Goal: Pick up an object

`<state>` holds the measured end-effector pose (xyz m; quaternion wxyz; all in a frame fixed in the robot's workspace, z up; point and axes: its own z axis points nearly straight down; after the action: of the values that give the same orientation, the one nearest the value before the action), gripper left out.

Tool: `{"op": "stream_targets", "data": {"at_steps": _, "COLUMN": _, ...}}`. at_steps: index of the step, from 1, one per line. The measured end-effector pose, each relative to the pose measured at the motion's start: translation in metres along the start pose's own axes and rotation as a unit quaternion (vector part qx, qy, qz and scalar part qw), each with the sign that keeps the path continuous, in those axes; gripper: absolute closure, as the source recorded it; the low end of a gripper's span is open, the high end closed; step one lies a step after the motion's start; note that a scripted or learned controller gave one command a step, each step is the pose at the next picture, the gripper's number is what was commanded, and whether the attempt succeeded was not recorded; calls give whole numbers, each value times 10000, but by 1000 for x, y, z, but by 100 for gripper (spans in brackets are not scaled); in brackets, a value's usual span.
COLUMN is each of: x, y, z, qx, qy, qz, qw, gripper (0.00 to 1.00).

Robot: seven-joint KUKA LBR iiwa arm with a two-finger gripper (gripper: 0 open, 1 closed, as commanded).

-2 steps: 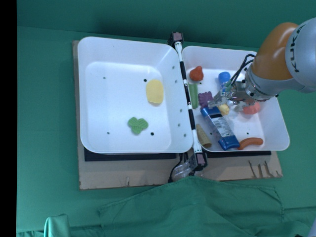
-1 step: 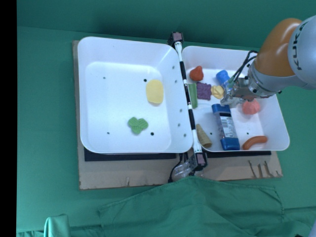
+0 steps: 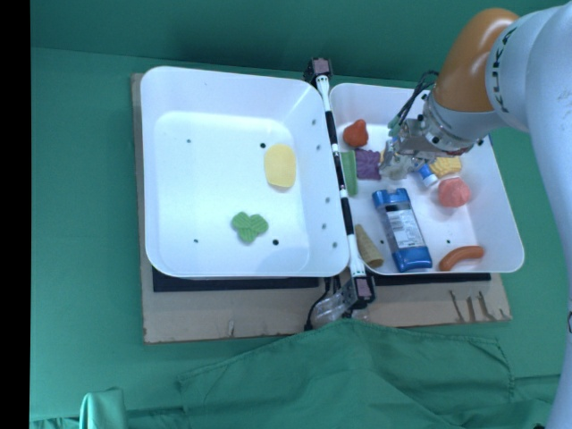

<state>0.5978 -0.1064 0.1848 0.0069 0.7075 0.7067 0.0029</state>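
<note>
Camera view | jaws over right bin (image 3: pixel 500 231) | purple toy (image 3: pixel 367 163) just left | grip state unclear

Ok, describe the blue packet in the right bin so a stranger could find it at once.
Start at the right bin, the one the arm reaches into. Near its middle, just below the gripper, lies the blue packet, a long flat rectangle with a pale label. A tan cone lies on its left and an orange sausage on its right; it alone is blue and box-shaped.

Arm (image 3: pixel 536 52) cut off at right edge
</note>
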Motion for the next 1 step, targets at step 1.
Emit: {"op": "stream_targets", "data": {"at_steps": 1, "x": -76, "y": -50, "z": -11, "qx": 72, "qy": 15, "qz": 55, "qw": 10000, "gripper": 100}}
